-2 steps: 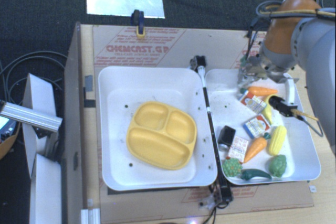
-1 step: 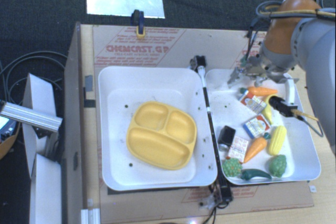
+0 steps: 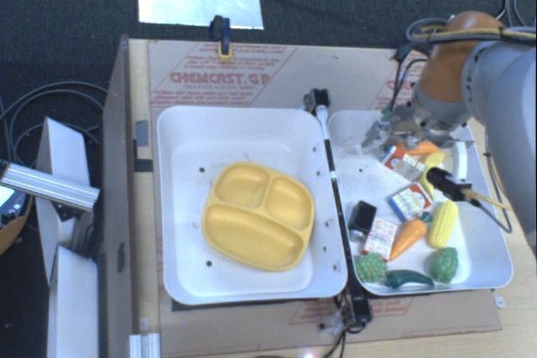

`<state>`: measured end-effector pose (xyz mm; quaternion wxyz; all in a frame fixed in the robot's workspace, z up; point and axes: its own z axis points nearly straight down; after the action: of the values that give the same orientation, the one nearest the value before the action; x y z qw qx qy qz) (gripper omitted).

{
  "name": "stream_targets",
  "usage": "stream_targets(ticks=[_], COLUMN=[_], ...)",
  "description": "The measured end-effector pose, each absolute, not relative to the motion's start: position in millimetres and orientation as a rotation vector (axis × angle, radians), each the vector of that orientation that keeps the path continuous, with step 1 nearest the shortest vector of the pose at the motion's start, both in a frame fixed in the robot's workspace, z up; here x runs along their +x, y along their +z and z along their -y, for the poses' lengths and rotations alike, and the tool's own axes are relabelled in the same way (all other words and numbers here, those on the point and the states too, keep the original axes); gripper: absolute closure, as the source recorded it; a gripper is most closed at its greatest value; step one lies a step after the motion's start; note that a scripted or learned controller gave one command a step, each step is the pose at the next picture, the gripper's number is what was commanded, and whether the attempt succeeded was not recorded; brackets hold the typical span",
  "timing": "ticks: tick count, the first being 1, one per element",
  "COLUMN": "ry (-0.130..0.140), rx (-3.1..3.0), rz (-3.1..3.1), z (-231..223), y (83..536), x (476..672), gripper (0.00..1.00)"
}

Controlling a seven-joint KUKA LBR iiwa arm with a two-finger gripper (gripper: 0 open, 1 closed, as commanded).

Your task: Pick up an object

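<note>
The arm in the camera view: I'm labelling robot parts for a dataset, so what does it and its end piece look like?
The arm is a thick, rounded grey body with a glossy orange band above the wrist. Dark cables loop near the top of that band. Below it sits the gripper, a small silvery metal assembly over the right bin; its details are too small to make out.

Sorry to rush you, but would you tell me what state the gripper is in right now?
Gripper: low over the right bin's far end; open or closed cannot be told.

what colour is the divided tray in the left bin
Yellow: the divided tray shows plainly in the camera view, lying in the white left bin.
</note>
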<state>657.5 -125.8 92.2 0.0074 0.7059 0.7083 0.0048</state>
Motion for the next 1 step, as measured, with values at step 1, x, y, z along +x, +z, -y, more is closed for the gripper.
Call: stream_targets(ticks=[1], ry=[0.022], rx=[2.200], rz=[-2.214], z=[125.1], y=[105.6], x=[659.9], gripper=[1.00])
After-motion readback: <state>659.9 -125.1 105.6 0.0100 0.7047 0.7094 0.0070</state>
